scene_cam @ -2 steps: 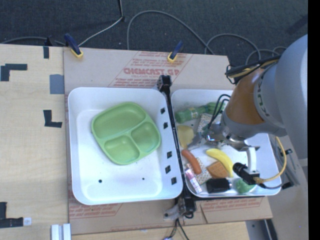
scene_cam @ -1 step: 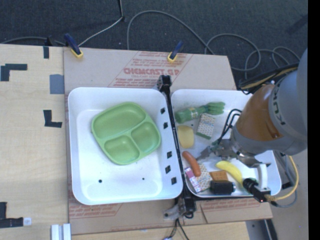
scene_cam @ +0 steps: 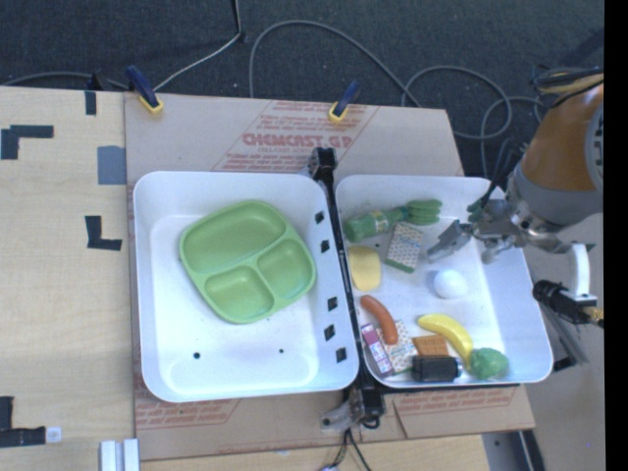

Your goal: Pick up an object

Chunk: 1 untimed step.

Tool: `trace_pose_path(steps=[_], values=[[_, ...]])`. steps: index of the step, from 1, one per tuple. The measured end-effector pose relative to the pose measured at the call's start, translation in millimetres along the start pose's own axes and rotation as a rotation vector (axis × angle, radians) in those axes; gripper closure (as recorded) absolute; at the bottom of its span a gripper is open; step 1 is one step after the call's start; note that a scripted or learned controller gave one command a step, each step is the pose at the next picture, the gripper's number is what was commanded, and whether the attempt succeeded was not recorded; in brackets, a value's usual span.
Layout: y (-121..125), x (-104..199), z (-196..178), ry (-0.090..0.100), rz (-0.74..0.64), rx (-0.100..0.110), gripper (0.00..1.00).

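Black block (scene_cam: 433, 368) sits nearest, right bin's (scene_cam: 517, 292) near edge.
"CHEMCAST GP" on far cardboard (scene_cam: 285, 135); gripper (scene_cam: 454, 240) fingers apart, white egg (scene_cam: 449, 284) just near-side, untouched.

a white egg (scene_cam: 450, 284) lies near the middle of the right bin (scene_cam: 510, 292). a yellow banana (scene_cam: 446, 334) lies slantwise toward the bin's front edge, a green broccoli piece (scene_cam: 489, 363) in the front right corner, a red sausage (scene_cam: 379, 319) by the left wall, a green bottle (scene_cam: 391, 220) on its side near the back edge.
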<state>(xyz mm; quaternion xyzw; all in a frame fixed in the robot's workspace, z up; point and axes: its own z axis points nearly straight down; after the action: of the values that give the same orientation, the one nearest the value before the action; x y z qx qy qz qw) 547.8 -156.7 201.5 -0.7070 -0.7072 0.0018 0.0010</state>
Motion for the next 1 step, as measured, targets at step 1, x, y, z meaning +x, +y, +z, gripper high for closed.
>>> trace_pose_path(steps=[1], values=[[46.6, 10.6, 94.0, 0.002, -0.001, 0.003, 0.00]])
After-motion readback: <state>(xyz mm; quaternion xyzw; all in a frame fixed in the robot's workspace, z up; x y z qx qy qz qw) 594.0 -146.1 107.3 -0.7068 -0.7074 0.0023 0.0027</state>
